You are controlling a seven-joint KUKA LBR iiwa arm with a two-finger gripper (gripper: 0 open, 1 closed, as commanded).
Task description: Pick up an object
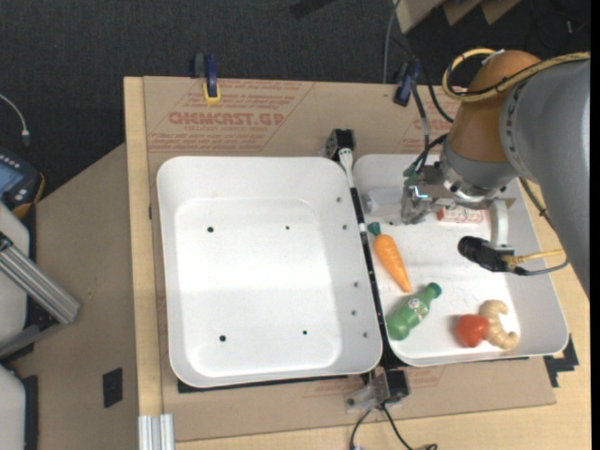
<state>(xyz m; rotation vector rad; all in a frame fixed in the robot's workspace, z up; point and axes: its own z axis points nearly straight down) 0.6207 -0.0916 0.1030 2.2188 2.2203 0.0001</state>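
Fingers (411,212) of the gripper (412,216) pointed down into the right bin (553,300) near its far left corner. From this slant I could not tell whether they stood parted or closed, though no object showed between them. The carrot (392,261), the closest candidate, lay just nearer the camera than the gripper. It ran along the bin's left wall, with its thick end toward the far edge and its tip toward the near edge. Further toward the near left corner lay a green bottle (412,311) on its side, tilted against the wall line. A red piece (472,329) and a pale curved piece (502,324) sat touching each other by the near right corner. The left bin (253,270) carried nothing worth reaching for. The pick looked to be at the approach stage, with nothing lifted yet. To do it well, the gripper would probably best shift toward the near edge until it was centred over the carrot's thicker half. It should then turn so the closing line crossed the carrot's narrow width, and descend straight until it almost met the bin floor. The left wall stood close beside the carrot, so the side nearest it needed room to drop without catching the rim. Smooth and tapered, the carrot seemed likely to squirt out if gripped near the tip.
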